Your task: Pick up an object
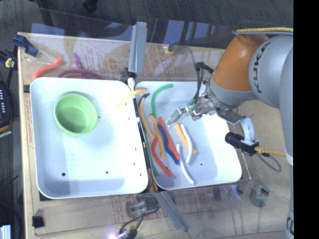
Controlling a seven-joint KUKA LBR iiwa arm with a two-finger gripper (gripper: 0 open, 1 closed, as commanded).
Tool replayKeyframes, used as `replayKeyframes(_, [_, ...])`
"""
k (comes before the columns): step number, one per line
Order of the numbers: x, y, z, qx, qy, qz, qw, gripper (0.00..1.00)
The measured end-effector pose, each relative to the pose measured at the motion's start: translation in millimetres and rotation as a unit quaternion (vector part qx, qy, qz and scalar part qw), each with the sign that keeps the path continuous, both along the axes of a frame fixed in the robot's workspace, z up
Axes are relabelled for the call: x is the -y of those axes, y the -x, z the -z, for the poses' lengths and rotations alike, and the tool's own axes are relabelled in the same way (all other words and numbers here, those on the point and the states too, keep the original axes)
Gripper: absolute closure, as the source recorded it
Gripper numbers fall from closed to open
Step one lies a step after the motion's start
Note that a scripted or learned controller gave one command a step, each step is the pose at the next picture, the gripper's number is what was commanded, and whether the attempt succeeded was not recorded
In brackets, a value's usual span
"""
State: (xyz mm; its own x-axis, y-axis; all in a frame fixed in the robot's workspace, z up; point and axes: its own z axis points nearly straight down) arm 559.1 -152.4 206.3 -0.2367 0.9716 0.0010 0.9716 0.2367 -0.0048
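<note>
The right bin (222, 166) holds several flexible strips. A green strip (158, 94) curves along its far side, and a yellow strip (128, 97) lies over the rim between the bins. Blue strips (167, 142), red strips (160, 156), an orange strip (184, 136) and a white strip (185, 161) lie tangled in the left half. My gripper (176, 117) hangs low over the middle of this bin, pointing left, just above the upper ends of the orange and white strips. I see nothing held in it.
A green bowl (76, 113) stands in the left bin (89, 178) at its far left. Behind that bin, an orange strip (47, 67) and a dark red loop (79, 74) lie on the bench. A black cable fitting (240, 141) hangs by the right bin's right rim.
</note>
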Motion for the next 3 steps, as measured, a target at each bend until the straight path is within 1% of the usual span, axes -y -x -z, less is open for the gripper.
replayKeyframes(1, [56.6,31.5,114.3,0.001,-0.001,0.019,0.9998,0.0])
replayKeyframes(2, [55.3,30.3,102.5,0.001,-0.0028,0.015,0.9999,1.0])
replayKeyframes(3, [14.5,-2.4,-3.6,0.002,-0.0003,0.004,1.0,1.0])
